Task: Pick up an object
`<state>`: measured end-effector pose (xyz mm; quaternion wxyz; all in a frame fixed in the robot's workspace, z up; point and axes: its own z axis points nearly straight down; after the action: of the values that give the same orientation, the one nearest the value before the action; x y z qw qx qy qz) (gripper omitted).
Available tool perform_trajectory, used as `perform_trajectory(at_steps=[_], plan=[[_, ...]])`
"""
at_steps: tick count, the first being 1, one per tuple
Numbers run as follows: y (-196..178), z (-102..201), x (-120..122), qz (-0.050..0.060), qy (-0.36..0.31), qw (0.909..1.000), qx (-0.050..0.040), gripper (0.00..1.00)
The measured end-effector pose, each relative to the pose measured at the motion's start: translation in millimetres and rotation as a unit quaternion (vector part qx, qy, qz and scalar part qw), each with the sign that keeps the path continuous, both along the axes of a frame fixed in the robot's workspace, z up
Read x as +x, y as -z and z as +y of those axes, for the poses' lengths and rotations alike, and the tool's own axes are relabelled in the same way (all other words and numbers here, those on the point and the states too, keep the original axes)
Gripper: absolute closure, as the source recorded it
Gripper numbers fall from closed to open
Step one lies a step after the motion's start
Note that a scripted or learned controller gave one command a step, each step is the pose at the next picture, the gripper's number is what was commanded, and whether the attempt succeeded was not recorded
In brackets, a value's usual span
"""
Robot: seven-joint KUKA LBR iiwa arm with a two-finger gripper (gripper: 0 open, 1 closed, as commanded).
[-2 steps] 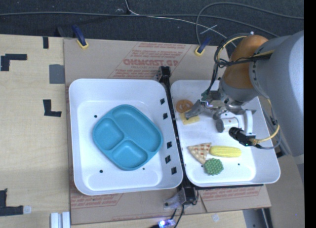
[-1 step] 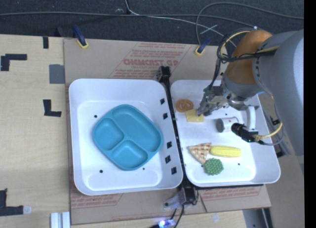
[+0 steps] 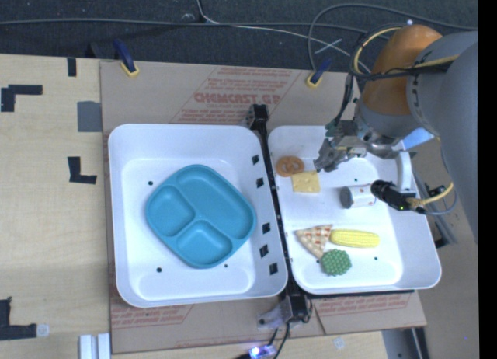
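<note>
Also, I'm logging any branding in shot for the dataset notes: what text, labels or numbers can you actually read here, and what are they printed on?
"CHEMCAST GP", roughly, in red on the brown protective sheet under the bins; blurred, so the reading is unsure.
Smaller red lines repeat around it and on the sheet's lower edge: too blurred to read.
No legible text on the white bins, the blue tray or the food items.

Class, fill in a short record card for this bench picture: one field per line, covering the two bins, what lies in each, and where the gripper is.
left bin: holds a blue divided tray
right bin: holds toy foods and a small grey cylinder
foods at back: round brown cookie, yellow cheese cube beside it
foods at front: pizza slice, corn cob, green broccoli
gripper: over the right bin's back, just above the cheese cube
finger state: cannot tell
object held: none visible
</note>
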<state>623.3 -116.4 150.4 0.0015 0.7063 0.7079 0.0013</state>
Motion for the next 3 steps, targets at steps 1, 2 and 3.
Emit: perform_trajectory(at_steps=[1, 2, 3], plan=[[-43, 1, 2, 0.0, 0.0, 1.0, -0.0002, 1.0], [-84, 1, 2, 0.0, 0.0, 1.0, -0.0001, 1.0], [-73, 45, -15, 0.003, -0.001, 1.0, 0.0002, 1.0]])
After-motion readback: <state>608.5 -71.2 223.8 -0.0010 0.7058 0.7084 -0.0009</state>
